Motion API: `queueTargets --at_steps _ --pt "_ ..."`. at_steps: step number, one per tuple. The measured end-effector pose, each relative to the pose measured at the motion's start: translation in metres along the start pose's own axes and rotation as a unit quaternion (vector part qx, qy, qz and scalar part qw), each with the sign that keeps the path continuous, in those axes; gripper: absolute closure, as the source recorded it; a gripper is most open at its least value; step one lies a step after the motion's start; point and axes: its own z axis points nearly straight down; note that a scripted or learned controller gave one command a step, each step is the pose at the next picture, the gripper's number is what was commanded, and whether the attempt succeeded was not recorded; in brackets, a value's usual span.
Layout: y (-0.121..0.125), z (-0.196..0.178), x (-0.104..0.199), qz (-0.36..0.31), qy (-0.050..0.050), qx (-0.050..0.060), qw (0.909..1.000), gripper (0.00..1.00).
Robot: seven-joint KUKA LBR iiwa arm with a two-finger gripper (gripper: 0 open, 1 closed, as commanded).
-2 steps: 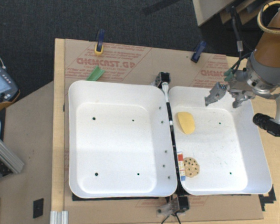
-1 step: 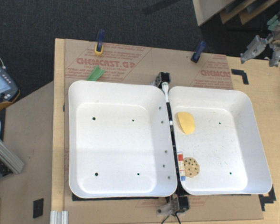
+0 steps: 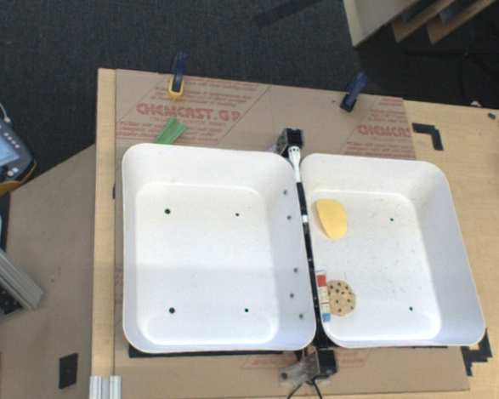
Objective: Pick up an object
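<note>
**Two items lie in the right bin, close to the divider**

The desk (image 3: pixel 239 108) is a flat brown board printed with red lettering, with a small green strip (image 3: pixel 171 131) lying on it near its far left. The left bin (image 3: pixel 137 229) is smooth white plastic with rounded corners, its floor marked by a few dark dots. The right bin (image 3: pixel 433 250) is the same shape, its floor finely speckled. A yellow oval piece (image 3: pixel 332 218), smooth and slightly domed, rests in its left half beside the dividing rim. Nearer the front, a round tan cookie (image 3: pixel 340 298) with dark spots sits just beside that rim. The bin's right half offers open floor
</note>
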Motion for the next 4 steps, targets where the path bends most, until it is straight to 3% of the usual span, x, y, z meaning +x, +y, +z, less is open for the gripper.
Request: queueTargets --at_steps 1,2,3,4 --pt "-0.052 -0.041 -0.024 0.0 0.002 0.005 1.0 0.0" --pt "-0.079 -0.039 0.109 -0.01 0.006 0.009 0.9999 0.0" --pt "-0.057 -0.038 0.241 -0.011 0.006 0.008 0.9999 0.0" --pt "-0.057 -0.05 0.232 -0.003 0.005 0.006 1.0 1.0"
